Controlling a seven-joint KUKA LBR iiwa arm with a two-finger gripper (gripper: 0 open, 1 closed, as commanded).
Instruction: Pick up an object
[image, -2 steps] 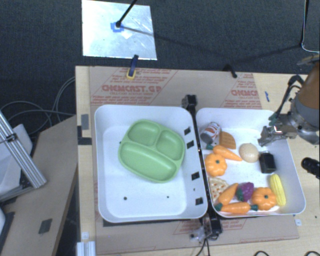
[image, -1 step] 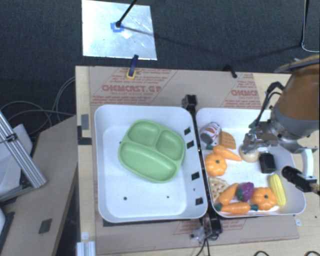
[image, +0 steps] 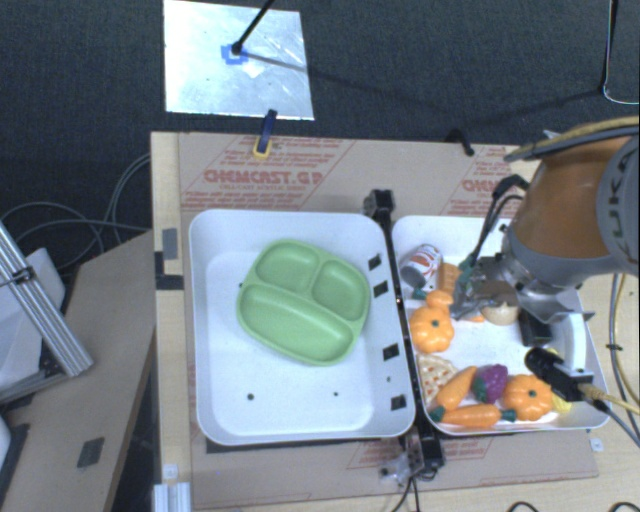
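The arm (image: 575, 205) reaches in from the right, wrist bent down, its pincer (image: 470, 295) hanging low.

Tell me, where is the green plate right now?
The green plate lies in the left bin in the camera view, near the divider, across from the toy pumpkin in the right bin.

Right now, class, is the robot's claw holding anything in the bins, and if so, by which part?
It cannot be told. The claw is low in the right bin, beside the small pumpkin and the can, but the view shows nothing between its tips.
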